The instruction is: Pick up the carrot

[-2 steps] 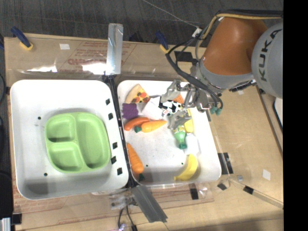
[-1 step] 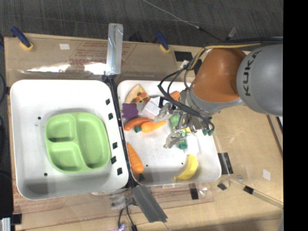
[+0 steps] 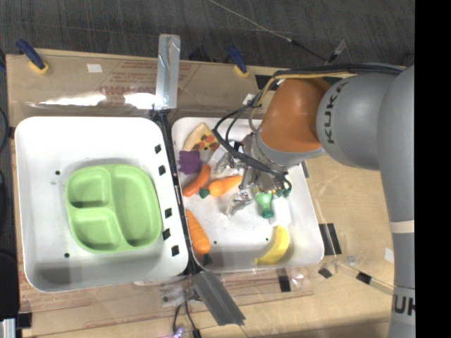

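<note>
Arm (image 3: 366,118) comes in from the right side and bends over the right bin (image 3: 310,217). It is big and grey, with an orange band (image 3: 296,115) just above the wrist. The wrist points down and to the left, into the middle of the right bin. The gripper (image 3: 243,194) hangs low over the bin floor, with black wires looped around it. It is too hard to see if the gripper is wide or narrow, and nothing can be seen held in it.

The carrot (image 3: 224,186) lies flat in the right bin, just to the left of the gripper and maybe touching it. It is orange. Its long side runs almost straight across, left to right, with the right end a bit higher. The right end goes toward the gripper, and the left end points at the wall between the two bins.

Two more orange carrots are in the same bin. The tilted carrot (image 3: 197,180) lies just left of the first one and slants up to the right. The lower carrot (image 3: 198,232) lies along the left wall and points down and a bit right.

A purple toy (image 3: 189,162), a pizza slice (image 3: 203,139), a green toy (image 3: 264,204) and a banana (image 3: 276,246) are there too. The left bin (image 3: 42,146) holds a green plate (image 3: 113,206).
</note>
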